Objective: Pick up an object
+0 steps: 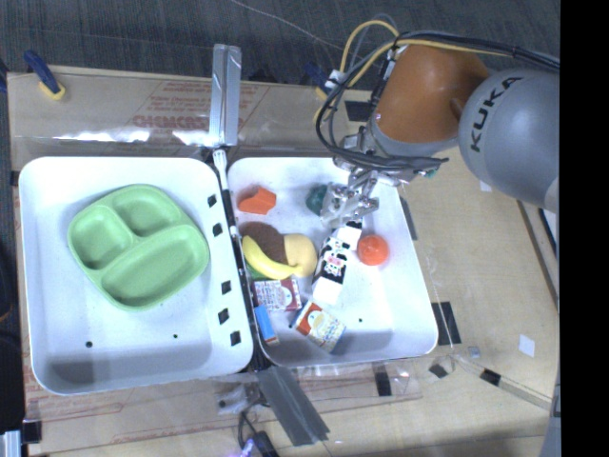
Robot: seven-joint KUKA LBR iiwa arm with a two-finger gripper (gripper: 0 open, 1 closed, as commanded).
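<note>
My gripper (348, 204) hangs over the back middle of the right bin (419, 293), below the orange wrist band. Just beneath its tip lies a black-and-white carton (333, 257), angled toward the bin's front. A small teal object (316, 198) sits right beside the gripper on its left. An orange ball (373, 248) lies to the carton's right. Left of the carton a yellow banana (282, 257) rests against a brown piece (268, 240). An orange block (257, 199) sits at the back left. Nothing is visibly held.
Two small printed cartons (275, 297) (321, 327) and a blue item (266, 327) lie at the right bin's front left. The left bin (48, 350) holds a green divided plate (139, 246). Cables loop above the wrist.
</note>
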